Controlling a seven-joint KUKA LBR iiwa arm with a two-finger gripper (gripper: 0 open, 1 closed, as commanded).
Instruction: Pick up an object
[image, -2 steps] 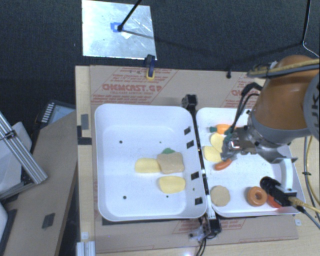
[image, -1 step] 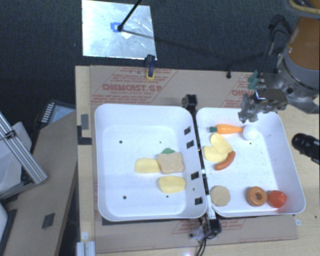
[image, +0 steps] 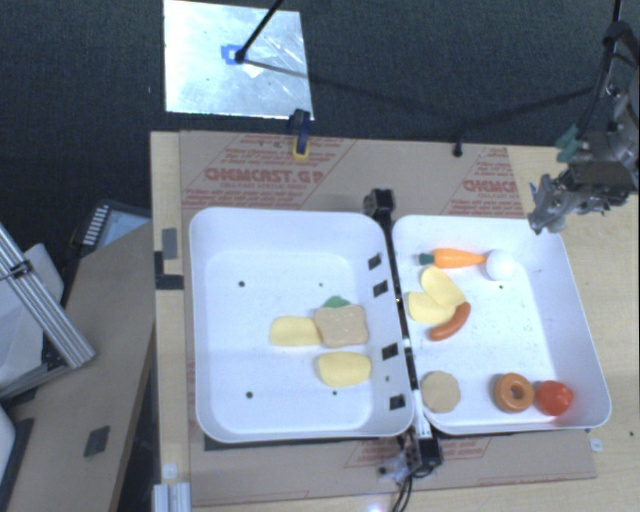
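Orange carrot beside white egg

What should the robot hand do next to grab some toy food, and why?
Probably move left and down over the right bin. The gripper hangs above that bin's far right corner, touching nothing. The white ball and carrot lie closest, so heading toward them looks like the shortest way to a pick.

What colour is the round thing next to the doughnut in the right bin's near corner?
Red. The round toy sits just right of the brown doughnut, clearest in the camera view.
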